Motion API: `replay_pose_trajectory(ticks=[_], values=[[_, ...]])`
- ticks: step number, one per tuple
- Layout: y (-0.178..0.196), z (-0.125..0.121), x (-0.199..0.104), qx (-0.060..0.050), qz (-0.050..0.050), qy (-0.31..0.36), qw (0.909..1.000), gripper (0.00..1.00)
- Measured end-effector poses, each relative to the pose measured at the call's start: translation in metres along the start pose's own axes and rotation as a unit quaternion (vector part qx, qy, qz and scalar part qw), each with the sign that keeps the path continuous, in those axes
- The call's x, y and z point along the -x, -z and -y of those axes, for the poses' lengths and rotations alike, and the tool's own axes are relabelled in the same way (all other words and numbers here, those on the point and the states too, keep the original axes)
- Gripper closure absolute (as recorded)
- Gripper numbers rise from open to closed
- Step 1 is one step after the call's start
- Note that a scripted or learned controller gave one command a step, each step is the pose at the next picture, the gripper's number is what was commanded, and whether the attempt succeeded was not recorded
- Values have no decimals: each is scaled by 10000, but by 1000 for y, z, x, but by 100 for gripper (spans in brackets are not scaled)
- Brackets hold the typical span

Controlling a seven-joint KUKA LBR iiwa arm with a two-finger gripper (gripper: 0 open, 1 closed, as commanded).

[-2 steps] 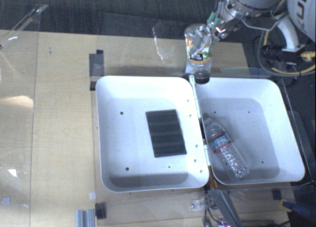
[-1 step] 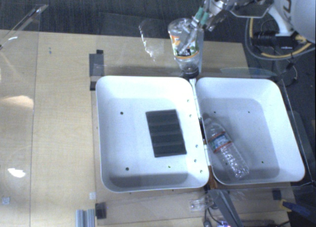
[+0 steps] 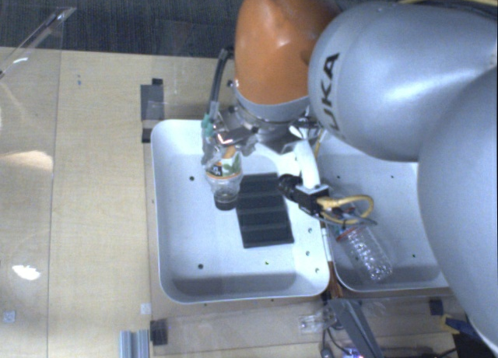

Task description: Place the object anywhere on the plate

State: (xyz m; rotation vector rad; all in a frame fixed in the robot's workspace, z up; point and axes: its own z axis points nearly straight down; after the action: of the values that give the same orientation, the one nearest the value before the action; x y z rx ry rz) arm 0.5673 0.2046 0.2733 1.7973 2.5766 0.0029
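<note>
A black ridged plate lies flat in the middle of the left bin. A small clear plastic bottle with a green and orange label hangs upright just off the plate's far left corner. Its top sits between the fingers of my gripper, which is shut on it. The bottle's base is close above the bin floor, with a dark shadow under it. The orange band and the grey arm hide the bin's far edge.
A second clear bottle lies on its side in the right bin. A yellow and black object rests across the wall between the two bins, right beside the plate's right edge.
</note>
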Motion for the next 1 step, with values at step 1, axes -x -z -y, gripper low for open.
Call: replay_pose_trajectory(ticks=[1], values=[[11, 32, 49, 16, 5, 1566, 9877, 100]])
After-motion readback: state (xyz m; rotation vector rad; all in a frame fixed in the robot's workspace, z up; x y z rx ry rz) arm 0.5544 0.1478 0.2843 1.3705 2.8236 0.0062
